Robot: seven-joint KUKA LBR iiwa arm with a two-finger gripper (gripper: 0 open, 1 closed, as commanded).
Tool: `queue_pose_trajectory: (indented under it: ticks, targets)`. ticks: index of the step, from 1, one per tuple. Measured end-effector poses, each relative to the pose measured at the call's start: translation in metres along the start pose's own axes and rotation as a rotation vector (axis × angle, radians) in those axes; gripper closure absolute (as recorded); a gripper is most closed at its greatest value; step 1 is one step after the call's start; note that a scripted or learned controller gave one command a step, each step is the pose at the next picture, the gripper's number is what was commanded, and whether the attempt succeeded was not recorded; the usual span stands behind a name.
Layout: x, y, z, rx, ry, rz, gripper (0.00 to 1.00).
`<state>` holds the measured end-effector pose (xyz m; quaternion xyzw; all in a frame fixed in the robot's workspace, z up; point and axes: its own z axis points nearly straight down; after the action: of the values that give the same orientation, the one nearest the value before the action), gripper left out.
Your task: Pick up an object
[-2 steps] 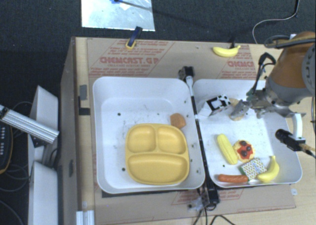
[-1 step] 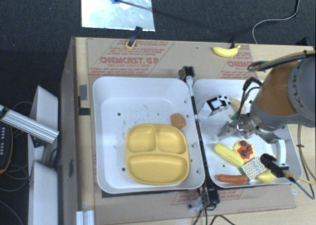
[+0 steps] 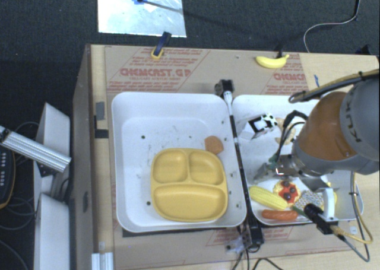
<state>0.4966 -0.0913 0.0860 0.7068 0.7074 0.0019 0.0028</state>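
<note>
My gripper reaches down into the right bin, near its left wall, under the grey arm with the orange band. Just below it lie a yellow corn cob, a red sausage and a small round piece with red spots. A black-and-white toy lies at the bin's far left, above the gripper. The arm hides much of the bin's right half. No object shows between the jaws.
The left bin holds a yellow divided tray and a small brown disc near the middle wall. A yellow banana lies on the cardboard behind the right bin. A yellow-and-white item sits beside the arm.
</note>
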Motion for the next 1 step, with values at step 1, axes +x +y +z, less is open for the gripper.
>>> queue_pose_trajectory:
  ticks: [1]
  targets:
    - [-0.0011, 0.0016, -0.0106, -0.005, -0.002, 0.0, 1.0]
